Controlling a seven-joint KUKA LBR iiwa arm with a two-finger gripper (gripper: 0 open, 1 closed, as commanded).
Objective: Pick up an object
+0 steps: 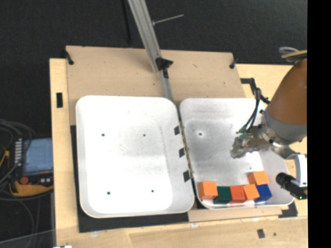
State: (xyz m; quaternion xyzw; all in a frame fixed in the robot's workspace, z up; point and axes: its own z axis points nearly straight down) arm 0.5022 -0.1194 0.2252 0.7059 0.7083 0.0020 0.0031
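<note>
Camera view is showing the grey two-finger claw [241, 148] hanging over the bare floor of the right-hand shallow white bin [217, 112]; whether it is apart or together I cannot tell. Nothing is sitting in it. Below the claw, along the bin's near wall, small hard-looking coloured blocks are lying packed together: an orange cube [209, 189] standing a little apart at the row's left end, a green block [224, 194] beside it. They are probably light, rigid and smooth; the orange cube's free sides look easiest to pinch.
</note>
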